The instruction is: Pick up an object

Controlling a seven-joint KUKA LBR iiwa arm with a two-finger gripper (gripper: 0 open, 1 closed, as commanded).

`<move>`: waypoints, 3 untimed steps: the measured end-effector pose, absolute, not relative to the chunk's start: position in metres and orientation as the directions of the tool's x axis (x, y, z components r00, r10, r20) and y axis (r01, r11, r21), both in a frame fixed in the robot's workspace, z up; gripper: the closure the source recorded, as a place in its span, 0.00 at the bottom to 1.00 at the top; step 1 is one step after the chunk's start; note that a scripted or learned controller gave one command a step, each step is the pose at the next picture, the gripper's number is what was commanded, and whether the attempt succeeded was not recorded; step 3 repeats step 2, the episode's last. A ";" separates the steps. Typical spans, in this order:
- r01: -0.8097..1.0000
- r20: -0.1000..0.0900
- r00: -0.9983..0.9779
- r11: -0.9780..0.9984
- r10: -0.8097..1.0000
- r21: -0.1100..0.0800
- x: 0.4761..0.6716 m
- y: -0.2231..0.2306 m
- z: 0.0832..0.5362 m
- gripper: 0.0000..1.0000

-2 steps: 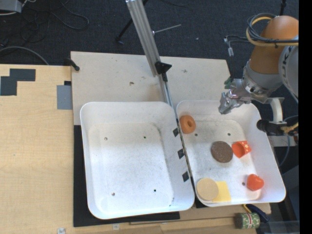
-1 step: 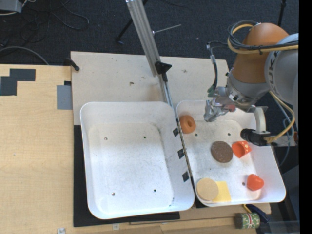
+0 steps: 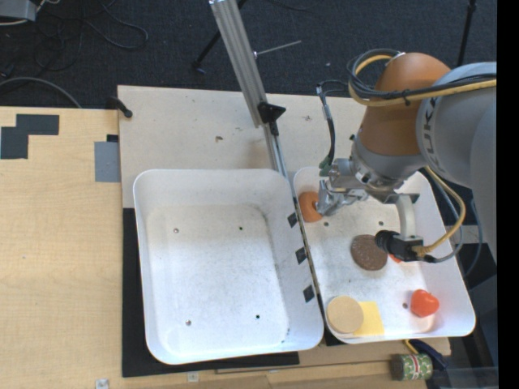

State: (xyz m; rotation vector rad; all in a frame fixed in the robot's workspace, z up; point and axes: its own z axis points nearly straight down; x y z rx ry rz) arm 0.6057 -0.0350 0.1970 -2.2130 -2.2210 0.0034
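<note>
The gripper point(image 3: 326, 203) is down low in the right bin point(image 3: 454, 314), at its far left corner, right up against an orange round object point(image 3: 308, 207) that sits by the wall shared with the left bin point(image 3: 162, 217). From where I stand the hardware crowds together and I cannot tell how it is set, nor whether the orange piece is truly caught or just touched from the right.

My read is that the arm point(image 3: 405, 112) is at the grasp itself: it has picked this orange piece as its target and is at picking height. The next move would be to close firmly on it and lift straight up, and the bin wall so close on the left could get in the way or let the piece slip aside.

Nearer in the same bin lie other candidates: a dark brown disc point(image 3: 369, 253) near the middle, a tan disc point(image 3: 345, 314) at the near left with a yellow square point(image 3: 372, 319) touching it, and a red piece point(image 3: 424, 302) by the near right edge. All are well apart from the gripper.
</note>
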 end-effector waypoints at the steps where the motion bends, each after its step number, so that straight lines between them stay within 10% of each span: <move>1: 1.000 0.001 -0.003 0.003 1.000 -0.005 0.584 0.016 0.214 1.00; 3: 1.000 0.002 -0.004 0.004 1.000 -0.007 0.563 0.063 0.209 1.00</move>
